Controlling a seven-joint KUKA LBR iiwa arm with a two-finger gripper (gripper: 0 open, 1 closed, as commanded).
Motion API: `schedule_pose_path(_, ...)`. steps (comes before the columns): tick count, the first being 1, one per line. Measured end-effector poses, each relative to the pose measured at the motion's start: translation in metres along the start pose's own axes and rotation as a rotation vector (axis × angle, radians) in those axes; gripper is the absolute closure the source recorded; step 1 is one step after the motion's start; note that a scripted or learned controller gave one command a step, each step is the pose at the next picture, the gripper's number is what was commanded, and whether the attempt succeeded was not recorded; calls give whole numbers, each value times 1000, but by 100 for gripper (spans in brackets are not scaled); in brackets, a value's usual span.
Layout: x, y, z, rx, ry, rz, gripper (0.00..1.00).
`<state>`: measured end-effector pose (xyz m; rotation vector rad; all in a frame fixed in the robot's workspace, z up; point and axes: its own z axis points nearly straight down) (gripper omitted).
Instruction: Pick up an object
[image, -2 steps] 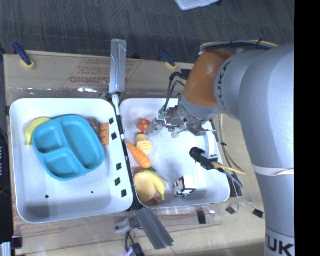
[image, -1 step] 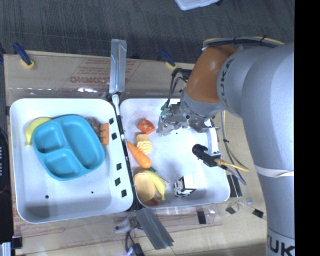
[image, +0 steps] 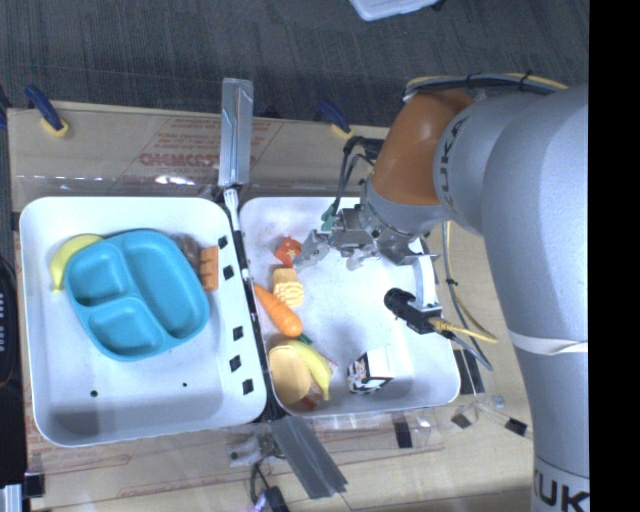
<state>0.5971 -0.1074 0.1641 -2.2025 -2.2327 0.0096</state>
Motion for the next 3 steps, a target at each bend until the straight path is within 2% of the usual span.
schedule_pose_path(1, 9, 49, 75, -2, 2, -61, 0)
schedule_pose_path(2, 8, 51, 61, -7, 0, -64, 100)
schedule_pose_path(3, 75, 35, -33, -15, 2, -58, 100)
